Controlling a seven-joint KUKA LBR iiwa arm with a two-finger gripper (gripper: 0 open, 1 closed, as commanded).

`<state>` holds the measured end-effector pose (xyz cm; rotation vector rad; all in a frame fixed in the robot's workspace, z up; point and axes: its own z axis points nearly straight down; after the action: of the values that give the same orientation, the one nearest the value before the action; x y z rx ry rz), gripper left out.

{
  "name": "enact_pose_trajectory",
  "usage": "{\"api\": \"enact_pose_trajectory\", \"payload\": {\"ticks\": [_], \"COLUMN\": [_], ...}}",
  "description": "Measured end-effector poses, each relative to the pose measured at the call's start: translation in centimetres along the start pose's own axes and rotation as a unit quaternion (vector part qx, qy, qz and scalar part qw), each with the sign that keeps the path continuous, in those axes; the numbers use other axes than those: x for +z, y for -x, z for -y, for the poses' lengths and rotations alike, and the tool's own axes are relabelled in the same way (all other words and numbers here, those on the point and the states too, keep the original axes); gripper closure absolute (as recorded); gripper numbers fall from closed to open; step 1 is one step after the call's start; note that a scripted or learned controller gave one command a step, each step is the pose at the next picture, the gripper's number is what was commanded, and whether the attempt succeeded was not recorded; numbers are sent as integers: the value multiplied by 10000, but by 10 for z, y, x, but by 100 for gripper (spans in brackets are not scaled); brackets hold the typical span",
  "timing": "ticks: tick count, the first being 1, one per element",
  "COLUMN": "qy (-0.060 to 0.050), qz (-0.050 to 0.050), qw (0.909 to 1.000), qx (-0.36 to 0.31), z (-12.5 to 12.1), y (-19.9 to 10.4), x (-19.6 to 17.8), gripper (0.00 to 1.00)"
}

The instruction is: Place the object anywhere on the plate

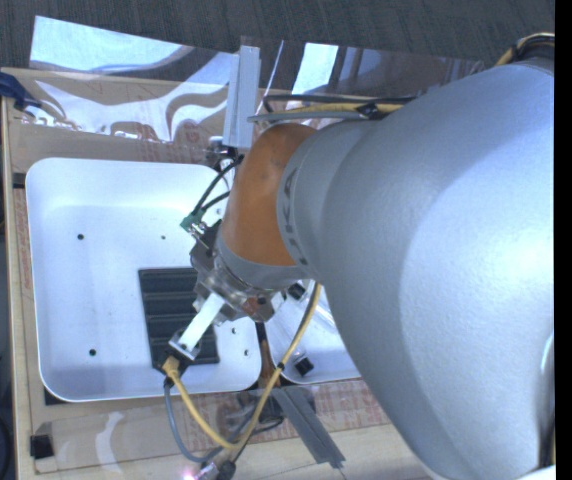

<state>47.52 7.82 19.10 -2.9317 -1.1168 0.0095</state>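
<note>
Single overhead view. The arm [446, 268] reaches in from the right, and its orange band [261, 208] and wrist hang over the near right corner of the left bin [86, 268].

**Layout:** A dark ribbed slab [171, 303] lies flat on the floor of the left bin, partly under the wrist. I take this for the plate, though that is a judgement. A small black piece [303, 366] lies in the visible strip of the right bin [334, 360], close to the wall between the 2 bins. It is probably the object, and it is apart from the slab and not on it. Task not done as things lie.

**Risks:**
1. An empty carry. Nothing here shows that anything has been picked up, so a release over the slab could drop nothing.
2. The wrist sits low and near the bin's right wall, so a sideways move could clip the rim or shove the bin across the tabletop [116, 433].
3. The slab is ribbed, so a small piece let go from a height could bounce or skid off onto the white floor.
4. The slab may slide if pressed at its edge.

**Claw** [234, 306]: it sits under the wrist housing, above the slab's right edge. I cannot tell how far open it is, what it holds, or whether it touches the slab.
</note>
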Motion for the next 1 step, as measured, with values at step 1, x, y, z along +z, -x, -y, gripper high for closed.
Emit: {"api": "enact_pose_trajectory", "payload": {"ticks": [1], "qy": [13], "qz": [18], "qw": [10000], "qx": [-33], "z": [92], "y": [-80], "x": [65], "gripper": [100]}}
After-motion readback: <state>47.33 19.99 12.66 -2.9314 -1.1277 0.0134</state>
